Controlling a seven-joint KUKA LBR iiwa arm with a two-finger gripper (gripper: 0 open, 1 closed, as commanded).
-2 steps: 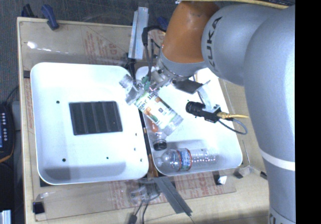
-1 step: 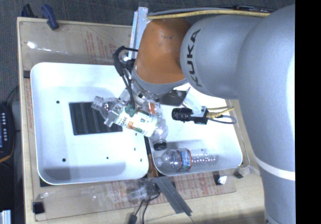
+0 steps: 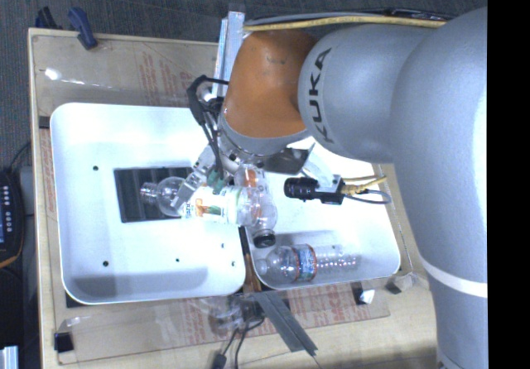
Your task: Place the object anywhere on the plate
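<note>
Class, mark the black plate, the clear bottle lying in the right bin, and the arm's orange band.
black plate (image 3: 137,179), camera view, bare top left part.
clear bottle (image 3: 302,263), camera view, its labelled middle.
orange band (image 3: 265,82), camera view, middle of its upper surface.

A plate (image 3: 145,181) lies in the left bin (image 3: 83,160); at its 3 o'clock a bottle (image 3: 228,208); another bottle (image 3: 302,263) lies in the right bin (image 3: 377,251).
</note>
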